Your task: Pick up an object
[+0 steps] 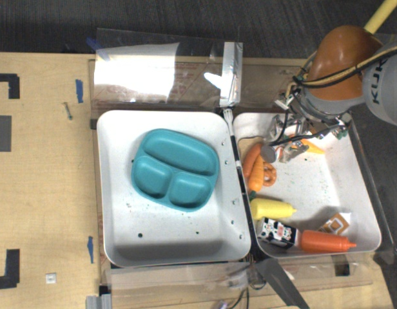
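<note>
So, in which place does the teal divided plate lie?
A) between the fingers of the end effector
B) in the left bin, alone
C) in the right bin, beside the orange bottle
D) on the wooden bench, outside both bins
B: the teal divided plate lies flat in the left bin, with no other object around it.

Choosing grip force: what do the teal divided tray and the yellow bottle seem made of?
Teal divided tray: probably rigid moulded plastic, smooth with a soft sheen, rounded compartment edges. Yellow bottle: likely plastic too, uniform glossy colour; whether it is soft or hard cannot be told.
</note>
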`<state>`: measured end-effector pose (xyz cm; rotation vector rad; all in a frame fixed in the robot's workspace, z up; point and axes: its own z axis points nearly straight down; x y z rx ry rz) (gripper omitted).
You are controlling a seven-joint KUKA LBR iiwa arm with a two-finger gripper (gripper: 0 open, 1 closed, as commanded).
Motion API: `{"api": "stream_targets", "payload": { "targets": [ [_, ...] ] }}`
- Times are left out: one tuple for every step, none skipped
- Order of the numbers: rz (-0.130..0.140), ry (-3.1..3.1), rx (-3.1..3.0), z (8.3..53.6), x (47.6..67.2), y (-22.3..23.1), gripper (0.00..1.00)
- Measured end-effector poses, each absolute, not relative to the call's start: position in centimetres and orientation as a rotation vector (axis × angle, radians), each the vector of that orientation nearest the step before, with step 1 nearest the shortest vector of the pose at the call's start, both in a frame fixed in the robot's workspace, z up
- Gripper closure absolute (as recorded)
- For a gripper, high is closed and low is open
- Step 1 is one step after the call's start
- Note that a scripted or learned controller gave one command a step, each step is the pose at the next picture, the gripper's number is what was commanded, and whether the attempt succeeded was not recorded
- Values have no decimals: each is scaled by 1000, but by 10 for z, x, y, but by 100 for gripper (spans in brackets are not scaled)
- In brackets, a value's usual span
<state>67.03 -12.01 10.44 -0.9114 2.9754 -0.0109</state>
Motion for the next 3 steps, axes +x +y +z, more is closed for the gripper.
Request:
{"api": "stream_targets", "payload": {
  "targets": [
    [-8,3031,-742,244,671,-82,100],
    [1,3030,-806,234,668,-58,100],
    [-2,3018,-799,248,671,-57,100]
  ]
}}
